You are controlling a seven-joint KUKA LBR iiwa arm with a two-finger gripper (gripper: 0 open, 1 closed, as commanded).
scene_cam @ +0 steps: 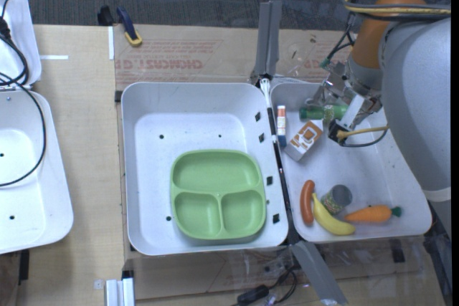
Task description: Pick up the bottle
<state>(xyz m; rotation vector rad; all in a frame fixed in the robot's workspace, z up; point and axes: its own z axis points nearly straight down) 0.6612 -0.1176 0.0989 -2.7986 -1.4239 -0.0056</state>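
— Looking down at the right bin [401,175], you had the gripper [336,107] low at its far end, right at the green bottle [315,112] lying beside the small carton [304,140]. That read as the grasping step.

— Were the jaws on it?

— You couldn't tell; the wrist hid them, so whether they were spread or pressed together was unclear. Next, you'd likely need a firm pinch across the bottle's body before lifting clear of the carton.
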